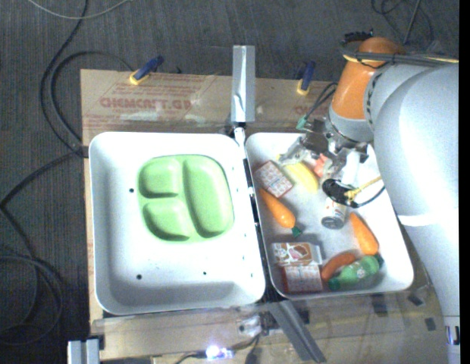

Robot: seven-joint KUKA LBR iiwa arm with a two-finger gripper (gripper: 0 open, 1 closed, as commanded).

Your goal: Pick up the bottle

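Bottle comes first: it is small and silvery grey, and it sits in the right bin. It is near the gripper, a bit toward the bottom of the picture from it. The two are apart, and a black part with a thin wire hangs between them. The gripper is over the top end of the same bin. It is too blurry and mixed up with other parts to tell if it is open or shut, or if it has hold of anything.

Just left of the gripper lies a yellow toy, and left of that is a small flat card. Lower and to the left of the gripper is an orange carrot with a green tip. Right beside the bottle, further down from the gripper, is a second carrot. Well below the gripper, at the bottom end of the bin, are a little box, a third orange toy and a green toy touching it.

Far to the left of the gripper is the left bin. A light green tray with three sections lies in it. The big grey arm with its orange band comes in from the right, behind the gripper.
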